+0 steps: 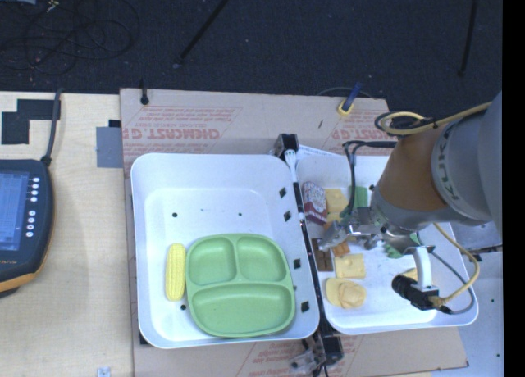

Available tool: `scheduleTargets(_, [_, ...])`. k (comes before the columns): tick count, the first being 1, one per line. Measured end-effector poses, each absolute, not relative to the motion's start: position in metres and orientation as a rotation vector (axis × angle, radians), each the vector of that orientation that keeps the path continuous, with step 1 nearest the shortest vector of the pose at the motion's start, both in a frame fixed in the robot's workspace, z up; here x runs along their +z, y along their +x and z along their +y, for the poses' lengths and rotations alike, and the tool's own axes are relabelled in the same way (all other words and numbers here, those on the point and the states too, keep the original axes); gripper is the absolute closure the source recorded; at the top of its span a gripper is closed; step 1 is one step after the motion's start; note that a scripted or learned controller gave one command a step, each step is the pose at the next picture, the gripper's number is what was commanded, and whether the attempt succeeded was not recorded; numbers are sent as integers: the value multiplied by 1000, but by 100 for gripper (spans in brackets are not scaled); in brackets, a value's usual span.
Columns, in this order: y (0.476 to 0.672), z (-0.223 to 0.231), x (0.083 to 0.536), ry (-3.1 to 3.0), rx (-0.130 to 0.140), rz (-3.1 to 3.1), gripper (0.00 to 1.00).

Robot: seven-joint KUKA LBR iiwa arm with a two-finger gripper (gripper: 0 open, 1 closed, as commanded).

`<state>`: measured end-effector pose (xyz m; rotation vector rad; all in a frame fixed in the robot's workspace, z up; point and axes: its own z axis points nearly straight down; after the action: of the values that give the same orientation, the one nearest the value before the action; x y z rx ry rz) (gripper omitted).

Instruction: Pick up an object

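Observation:
My gripper (343, 236) is low in the right bin (385, 318), at its left-centre, among several small items. Around it lie a yellow cheese-like wedge (335, 201), a red-and-white packet (314, 197), a yellow block (352, 266) and a rounded yellow piece (345, 293). A brown item (340, 247) lies right under the gripper. A green thing (360, 197) peeks out beside the wrist. The arm's orange band (410, 174) and grey body cover the bin's right part.
The left bin (156, 195) holds a green divided plate (239, 283) and a yellow corn cob (175, 270) to its left. A tablet-like pendant (20, 220) lies at the far left of the bench. Cables loop by the arm.

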<state>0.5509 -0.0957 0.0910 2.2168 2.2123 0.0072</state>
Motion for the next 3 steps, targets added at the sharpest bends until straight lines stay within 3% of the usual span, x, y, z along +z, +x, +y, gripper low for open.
scheduleTargets(1, [646,-102,90,2216,5,2222,0])
scheduleTargets(2, [569,-103,93,2217,14,2212,0])
scheduleTargets(3, [552,-87,92,2215,10,2207,0])
